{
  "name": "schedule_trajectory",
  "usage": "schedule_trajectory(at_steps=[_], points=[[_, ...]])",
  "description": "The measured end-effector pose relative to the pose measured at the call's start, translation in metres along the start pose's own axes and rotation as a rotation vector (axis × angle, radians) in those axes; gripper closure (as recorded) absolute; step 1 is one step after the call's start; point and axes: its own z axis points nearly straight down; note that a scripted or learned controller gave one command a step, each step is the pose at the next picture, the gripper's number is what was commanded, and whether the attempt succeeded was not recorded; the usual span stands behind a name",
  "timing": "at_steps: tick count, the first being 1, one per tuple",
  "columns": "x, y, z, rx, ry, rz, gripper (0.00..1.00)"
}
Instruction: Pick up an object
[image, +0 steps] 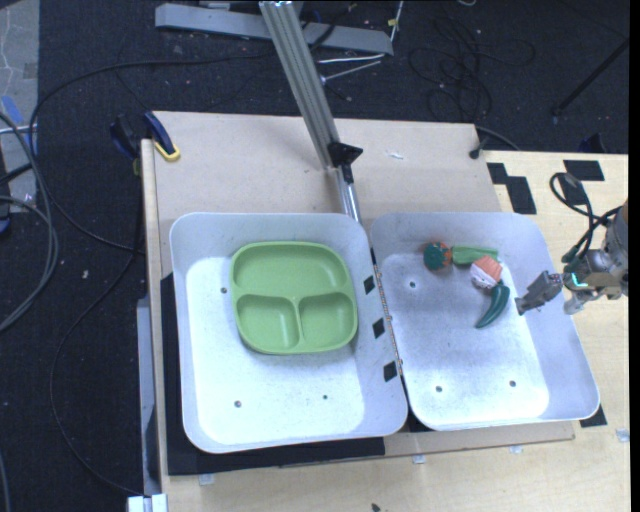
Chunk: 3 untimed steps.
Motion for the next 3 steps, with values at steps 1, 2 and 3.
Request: schedule_trajectory(at_steps=[1, 2, 3], points=[[0.0, 0.0, -0.001, -0.002, 0.0, 0.0, 0.0], [0.0, -0.009, 0.048, 0.003, 0.001, 0.002, 0.0], [0.009, -0.008, 0.096, 0.003, 0.002, 0.001, 0.0]])
